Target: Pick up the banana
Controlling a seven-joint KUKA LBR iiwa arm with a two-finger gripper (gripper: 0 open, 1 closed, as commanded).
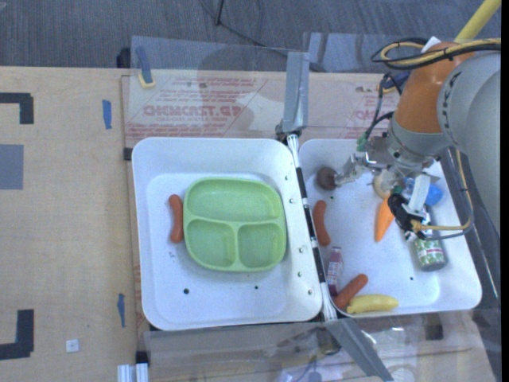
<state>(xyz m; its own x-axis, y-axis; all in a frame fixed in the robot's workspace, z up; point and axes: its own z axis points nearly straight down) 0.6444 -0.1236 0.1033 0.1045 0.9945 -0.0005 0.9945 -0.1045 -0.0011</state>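
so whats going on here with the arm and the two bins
A grey arm with an orange band reaches in from the right over the right bin, meant to pick up the banana. Its gripper hangs near that bin's far left part, by a small brown object, well away from the banana, which lies at the near edge beside a sausage. The left bin holds a green divided plate.

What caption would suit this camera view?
Arm's end effector hovers over the right bin; the banana lies at its near edge beside a sausage.
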